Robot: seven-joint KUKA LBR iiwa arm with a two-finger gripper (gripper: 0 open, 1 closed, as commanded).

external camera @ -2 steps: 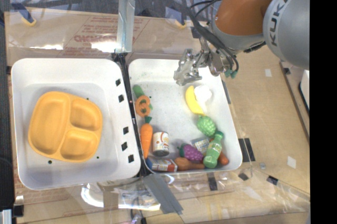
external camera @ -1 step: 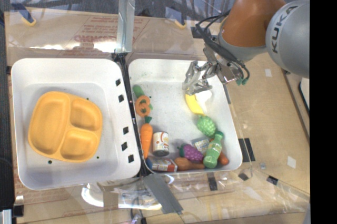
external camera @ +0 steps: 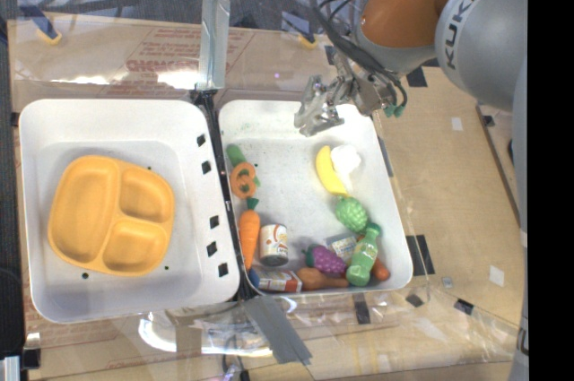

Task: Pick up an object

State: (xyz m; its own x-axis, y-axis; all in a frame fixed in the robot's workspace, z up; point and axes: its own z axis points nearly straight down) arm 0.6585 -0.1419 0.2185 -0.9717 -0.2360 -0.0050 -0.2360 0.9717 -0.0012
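The end effector hangs over the right bin's far rim, fingers apart and holding nothing. The arm slants down from the bin's right. A banana lies in that bin, near the end effector.

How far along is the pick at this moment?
Nothing looks picked yet. The gripper hangs over the right bin's far edge, nothing visible between its jaws. The banana, carrot and other toys lie in that bin. The grasp and lift are left.
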